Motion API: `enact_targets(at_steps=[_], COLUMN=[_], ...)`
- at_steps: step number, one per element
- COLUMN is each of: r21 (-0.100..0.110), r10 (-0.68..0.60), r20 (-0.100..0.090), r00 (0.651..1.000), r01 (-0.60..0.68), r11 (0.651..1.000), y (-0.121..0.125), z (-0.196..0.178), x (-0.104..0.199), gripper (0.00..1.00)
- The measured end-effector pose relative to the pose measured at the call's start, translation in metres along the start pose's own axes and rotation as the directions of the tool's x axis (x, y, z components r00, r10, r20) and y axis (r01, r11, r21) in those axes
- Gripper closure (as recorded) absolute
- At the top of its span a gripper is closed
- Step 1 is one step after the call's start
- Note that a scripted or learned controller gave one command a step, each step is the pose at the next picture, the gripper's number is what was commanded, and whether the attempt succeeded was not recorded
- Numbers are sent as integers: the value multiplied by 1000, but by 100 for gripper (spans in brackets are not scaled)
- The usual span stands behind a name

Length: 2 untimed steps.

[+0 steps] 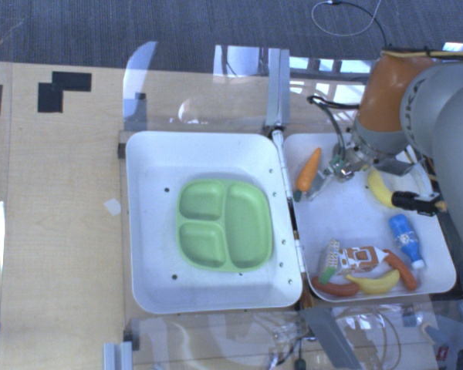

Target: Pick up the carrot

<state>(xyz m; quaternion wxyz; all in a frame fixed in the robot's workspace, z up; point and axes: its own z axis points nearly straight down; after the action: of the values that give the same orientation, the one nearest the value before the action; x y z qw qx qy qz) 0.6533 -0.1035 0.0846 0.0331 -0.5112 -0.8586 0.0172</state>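
The carrot (309, 169) is orange and lies at a slant in the right bin (347, 222), close to that bin's left wall and near its far end. My gripper (322, 182) hangs low over the bin just right of the carrot, its tip reaching toward the carrot's lower end. From this slant the gripper looks close beside the carrot, and I cannot tell whether they touch. Nothing is visibly lifted.
The right bin also holds a yellow banana (379, 187), a blue bottle (406, 240), a snack box (356, 259), a second banana (374, 284) and two red sausages (336, 289). In the left bin (150, 168) lies a green divided plate (225, 223).
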Motion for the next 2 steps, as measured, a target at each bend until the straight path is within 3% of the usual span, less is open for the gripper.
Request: enact_targets(at_steps=[1, 2], r21=[-7, -80], r10=[-4, 322], r20=[16, 19], r00=[1000, 947], r01=[4, -320], r11=[1000, 944], y=[0, 38], z=[-9, -101], x=[-4, 48], gripper=[100, 100])
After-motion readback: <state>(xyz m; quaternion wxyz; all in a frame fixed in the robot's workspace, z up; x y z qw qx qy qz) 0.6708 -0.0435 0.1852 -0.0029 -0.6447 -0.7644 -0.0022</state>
